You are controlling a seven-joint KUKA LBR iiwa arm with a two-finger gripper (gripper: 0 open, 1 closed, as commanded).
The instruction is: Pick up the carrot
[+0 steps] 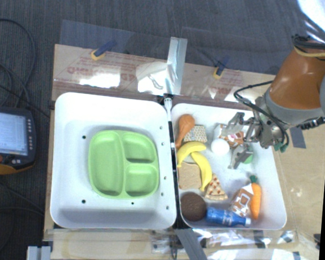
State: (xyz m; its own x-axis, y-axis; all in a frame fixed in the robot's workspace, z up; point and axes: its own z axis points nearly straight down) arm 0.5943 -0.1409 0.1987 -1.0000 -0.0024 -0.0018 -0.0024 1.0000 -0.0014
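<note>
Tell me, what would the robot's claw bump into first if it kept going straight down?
Probably the white egg or the bin floor beside it. The gripper hangs over that spot, not over the carrot, which lies nearer the front. Depth is hard to judge from above.

No text, label or number can be read. The handheld controller point(6, 139) at nine o'clock has a lit screen, its content too small to make out. The blue bottle point(226, 218) at five o'clock carries a label, blurred beyond reading.

Grey arm point(324, 95) — broad orange band, black cable looping.
</note>
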